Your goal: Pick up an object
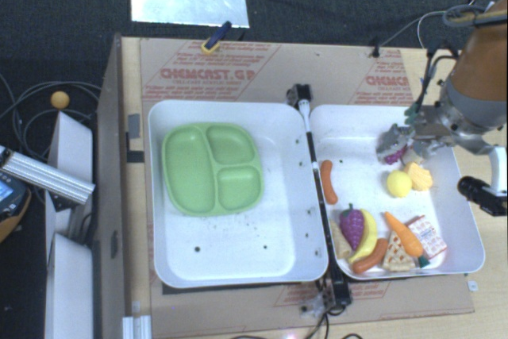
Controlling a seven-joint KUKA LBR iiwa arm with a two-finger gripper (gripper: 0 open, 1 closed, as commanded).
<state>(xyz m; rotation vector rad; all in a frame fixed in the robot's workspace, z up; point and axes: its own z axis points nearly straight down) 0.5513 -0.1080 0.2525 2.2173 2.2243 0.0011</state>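
The right bin [357, 127] holds toy food. A yellow lemon [399, 184] lies near a pale yellow piece [420, 175]. An orange hot dog [327, 181] lies by the bin's left wall. Purple grapes [352, 223], a banana [366, 238], a carrot [402, 233], a waffle [394, 257] and a red-and-white packet [429, 237] crowd the front. My gripper [394, 145] hangs over the bin's back right area, just above the lemon, with a small purple bit at its tip. Its state cannot be read.
The left bin [198, 250] holds a green divided plate [212, 168]. A black clamp [299, 96] sits at the back where the bins meet. Cardboard [238, 67] lies under both bins. The arm [480, 75] comes in from the right.
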